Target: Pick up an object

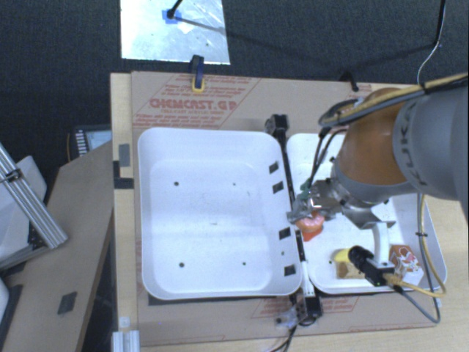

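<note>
left bin (212, 211) open, right bin (304, 147) crowded

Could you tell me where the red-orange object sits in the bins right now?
The red-orange object lies in the right bin, close to the divider with the left bin, just under the gripper.

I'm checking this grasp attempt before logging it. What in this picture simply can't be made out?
- Gripper: its fingers' state, blurred and under the arm's wrist.
- Red object: partly covered by the gripper; identity and any contact unclear.
- Right bin: most of its floor, hidden by the arm.
- Yellow object: too small to identify.
</note>
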`<state>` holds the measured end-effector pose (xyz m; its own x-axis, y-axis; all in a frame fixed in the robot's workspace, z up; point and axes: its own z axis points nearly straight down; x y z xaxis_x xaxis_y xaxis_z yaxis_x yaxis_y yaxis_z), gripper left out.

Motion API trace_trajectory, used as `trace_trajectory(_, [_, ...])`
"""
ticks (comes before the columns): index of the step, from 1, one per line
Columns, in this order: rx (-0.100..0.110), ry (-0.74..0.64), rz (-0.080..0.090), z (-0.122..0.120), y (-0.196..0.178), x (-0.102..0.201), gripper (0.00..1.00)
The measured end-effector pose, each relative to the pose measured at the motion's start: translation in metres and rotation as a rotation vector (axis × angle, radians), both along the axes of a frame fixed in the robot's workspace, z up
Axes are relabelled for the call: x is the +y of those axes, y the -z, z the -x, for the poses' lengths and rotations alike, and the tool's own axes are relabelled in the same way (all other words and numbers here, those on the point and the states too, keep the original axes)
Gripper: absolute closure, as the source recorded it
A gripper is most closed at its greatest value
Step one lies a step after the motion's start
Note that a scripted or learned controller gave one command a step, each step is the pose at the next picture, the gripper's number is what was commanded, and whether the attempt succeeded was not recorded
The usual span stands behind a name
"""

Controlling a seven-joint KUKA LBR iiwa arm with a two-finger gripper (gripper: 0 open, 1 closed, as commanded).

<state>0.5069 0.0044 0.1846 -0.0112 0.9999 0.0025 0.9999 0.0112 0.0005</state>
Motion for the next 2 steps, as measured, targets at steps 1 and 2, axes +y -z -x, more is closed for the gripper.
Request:
trace_trajectory(1, [-0.002, 0.001, 0.000, 0.001, -0.019, 0.043, 1.00])
trace_trajectory(2, [-0.007, 0.015, 0.007, -0.084, 0.001, -0.052, 1.00])
